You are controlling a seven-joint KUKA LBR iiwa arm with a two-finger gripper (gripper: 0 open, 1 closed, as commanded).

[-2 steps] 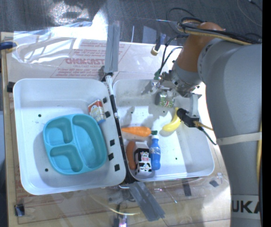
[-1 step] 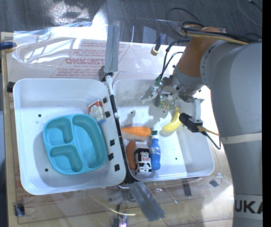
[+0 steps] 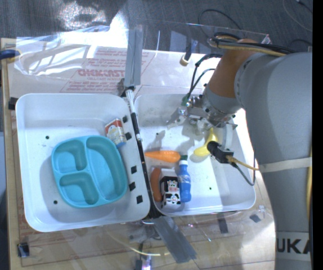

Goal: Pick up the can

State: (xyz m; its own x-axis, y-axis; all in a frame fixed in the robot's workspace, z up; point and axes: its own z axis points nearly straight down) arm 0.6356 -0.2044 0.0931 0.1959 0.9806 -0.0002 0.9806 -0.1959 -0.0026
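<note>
I cannot tell the claw (image 3: 198,117) state; I must cross to the can (image 3: 115,132), beside the blue tray (image 3: 88,170).

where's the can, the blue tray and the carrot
can (image 3: 115,132), camera view, on its red and white label
blue tray (image 3: 88,171), camera view, on the ridge between its compartments
carrot (image 3: 162,156), camera view, on the middle of its orange body

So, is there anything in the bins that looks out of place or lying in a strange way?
Yes. The can lies in the left bin, wedged between the blue tray and the divider wall, while the gripper is over the right bin, away from it.
</note>
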